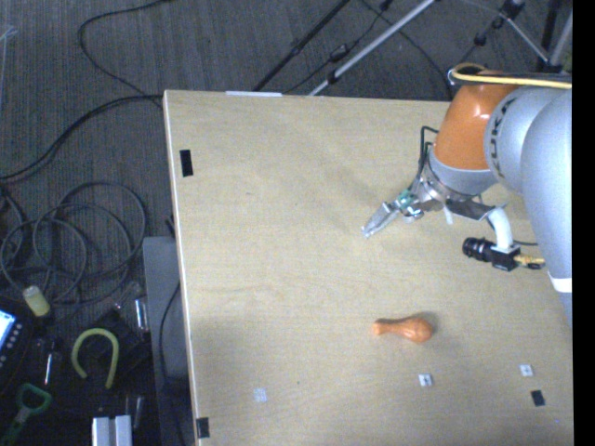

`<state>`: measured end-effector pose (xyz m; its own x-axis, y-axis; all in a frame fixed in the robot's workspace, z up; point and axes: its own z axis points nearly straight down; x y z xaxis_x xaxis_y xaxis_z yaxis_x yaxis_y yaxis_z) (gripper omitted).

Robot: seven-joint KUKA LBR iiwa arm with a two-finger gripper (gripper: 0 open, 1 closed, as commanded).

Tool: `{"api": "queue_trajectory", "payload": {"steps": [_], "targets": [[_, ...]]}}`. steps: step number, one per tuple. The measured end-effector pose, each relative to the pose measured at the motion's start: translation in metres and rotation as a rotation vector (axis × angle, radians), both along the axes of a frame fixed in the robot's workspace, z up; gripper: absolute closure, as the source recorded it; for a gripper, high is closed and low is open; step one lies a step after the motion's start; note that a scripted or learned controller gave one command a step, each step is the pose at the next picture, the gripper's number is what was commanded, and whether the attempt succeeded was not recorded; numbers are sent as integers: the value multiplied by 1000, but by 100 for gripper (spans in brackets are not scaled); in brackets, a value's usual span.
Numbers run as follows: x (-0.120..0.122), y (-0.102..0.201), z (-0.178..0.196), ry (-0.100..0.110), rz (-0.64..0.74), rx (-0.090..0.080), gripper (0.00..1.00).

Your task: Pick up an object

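- Camera view, looking down at a slant: a pale wooden bench top point(279, 249) takes up most of the frame; dark floor with looped cables point(74, 230) lies to the left and far side.
- Arm point(521, 156) enters from the right, grey with the orange band point(465, 128) above the wrist.
- Gripper point(383, 217) points left and slightly toward the near side, over the bench middle. Its fingers read as one narrow silvery tip, close together or nearly so, with nothing between them. It holds nothing.
- Height over the surface cannot be told from this angle; the tip may be touching or hovering.
- The object point(405, 329): one small orange piece, bulbous at its right end and tapering to a thin neck at the left, lying flat on the bench. It sits nearer the camera than the gripper and a little right of its tip, apart from it.
- Small dark and white markers point(426, 379) dot the near side of the bench, apart from the object.
- A black fitting point(490, 251) hangs off the wrist on the right.
- Stage, as judged: pick not yet begun; gripper is not aligned over the object.
- Risks, as judged:
  - Descending at the present spot closes on bare wood.
  - Fingers this narrow would land on top of the object and push it instead of straddling it.
  - The rounded end may roll or squirt out of the pinch; the thin neck gives little to grip.
  - A skewed approach could nudge it further right.
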<state>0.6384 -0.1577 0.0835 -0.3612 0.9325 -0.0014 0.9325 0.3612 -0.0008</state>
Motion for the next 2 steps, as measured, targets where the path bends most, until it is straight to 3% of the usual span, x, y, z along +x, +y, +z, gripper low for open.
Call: {"api": "queue_trajectory", "payload": {"steps": [1,2], "targets": [[31,-21,34,-2,-59,0,0],[30,-11,1,1,7,-2,0]]}}
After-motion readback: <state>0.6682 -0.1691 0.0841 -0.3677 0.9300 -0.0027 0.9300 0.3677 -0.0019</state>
